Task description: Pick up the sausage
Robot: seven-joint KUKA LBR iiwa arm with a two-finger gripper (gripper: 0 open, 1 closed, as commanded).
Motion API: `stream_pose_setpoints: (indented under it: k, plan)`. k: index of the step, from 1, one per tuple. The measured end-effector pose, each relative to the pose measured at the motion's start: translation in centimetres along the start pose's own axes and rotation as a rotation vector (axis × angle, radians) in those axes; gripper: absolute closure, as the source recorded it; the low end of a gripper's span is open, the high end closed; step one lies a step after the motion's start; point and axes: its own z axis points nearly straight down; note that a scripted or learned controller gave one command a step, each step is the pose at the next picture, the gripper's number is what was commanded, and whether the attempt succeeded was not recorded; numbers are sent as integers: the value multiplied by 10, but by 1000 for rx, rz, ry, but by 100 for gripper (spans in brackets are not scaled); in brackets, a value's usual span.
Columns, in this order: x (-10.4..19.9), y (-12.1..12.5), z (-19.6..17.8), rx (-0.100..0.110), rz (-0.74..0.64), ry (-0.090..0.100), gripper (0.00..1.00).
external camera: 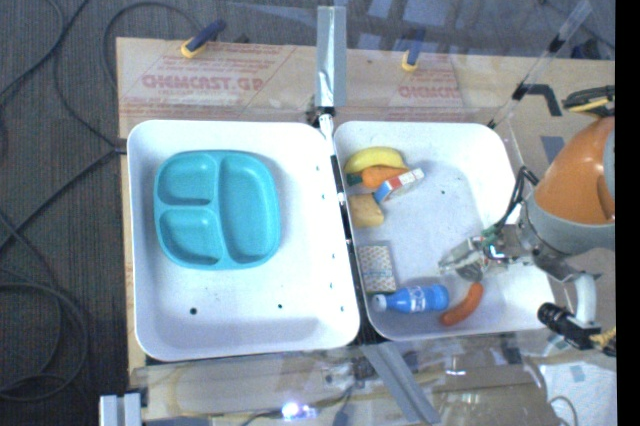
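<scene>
The sausage (462, 305), orange-red and short, lies tilted near the front edge of the right bin (455, 204), just right of a blue bottle (411, 299). My gripper (465, 259) hangs low over the bin's right part, a little above and behind the sausage, reaching in from the right under the orange band (581, 180). Its metal fingertips sit close together with nothing visible between them, and I cannot make out their state.
Toward the right bin's back left lie a yellow banana (374, 158), an orange carrot-like piece (382, 178), a white tube (404, 183) and a tan item (366, 210). A checkered pad (376, 265) rests by the divider. The left bin (300, 284) holds a teal sectioned plate (217, 208).
</scene>
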Motion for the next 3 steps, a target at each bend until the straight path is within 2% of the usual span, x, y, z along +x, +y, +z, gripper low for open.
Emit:
stream_pose_setpoints:
  k: [1,2,3]
  plan:
    - [3,-1,1,-4,-4,-9,0]
    - [2,-1,0,0,-60,-9,0]
    - [0,0,0,1,-56,-3,0]
